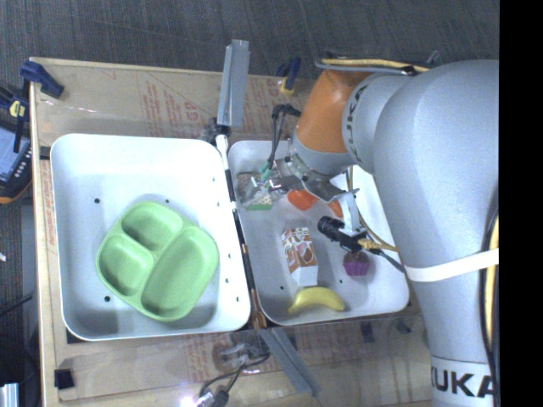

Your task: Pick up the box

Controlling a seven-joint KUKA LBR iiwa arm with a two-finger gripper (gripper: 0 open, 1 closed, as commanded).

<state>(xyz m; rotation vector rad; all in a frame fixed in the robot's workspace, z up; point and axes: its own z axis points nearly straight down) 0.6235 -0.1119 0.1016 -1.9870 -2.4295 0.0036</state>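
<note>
The box (299, 253) is a small white and brown carton lying flat in the middle of the right bin (273, 314). My gripper (257, 186) reaches down into the bin's upper left corner, up and to the left of the box and apart from it. Its fingertips are lost in a blur against the bin floor.
A yellow banana (316, 299) lies at the right bin's near edge, just below the box. A purple fruit (357, 265) and a red-orange item (301, 199) lie close by. The left bin (76, 159) holds a green divided plate (159, 259). The grey arm covers the right side.
</note>
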